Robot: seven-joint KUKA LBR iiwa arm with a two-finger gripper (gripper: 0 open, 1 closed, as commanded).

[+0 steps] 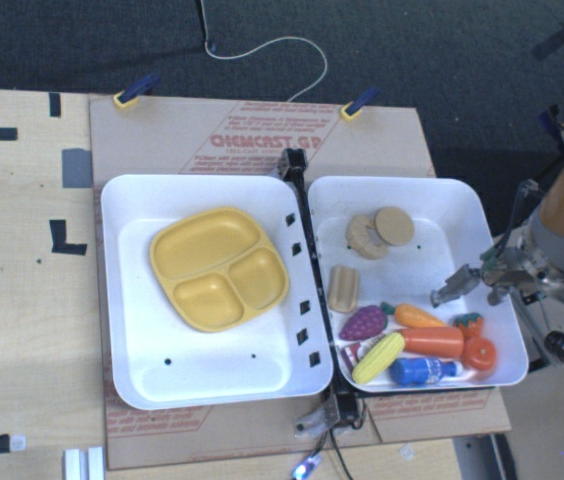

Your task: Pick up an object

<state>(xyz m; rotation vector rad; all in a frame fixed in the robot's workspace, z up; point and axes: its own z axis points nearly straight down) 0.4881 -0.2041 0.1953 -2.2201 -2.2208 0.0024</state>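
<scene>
The right bin (398,184) holds several toy foods. Two tan round discs (380,231) lie at the back, with a beige block (343,288) by the divider. Along the front lie purple grapes (364,321), a yellow corn cob (378,356), an orange carrot (420,316), a red-orange sausage (432,341), a red tomato (479,354) and a blue bottle (420,372). My gripper (478,282) hangs over the bin's right side, just above and right of the carrot. It is open, with nothing between its fingers (452,289).
A yellow divided plate (220,268) lies in the left bin (192,181). A black divider with clips (305,268) runs between the bins. Both bins rest on a cardboard sheet (252,138). A white cable (262,48) loops behind.
</scene>
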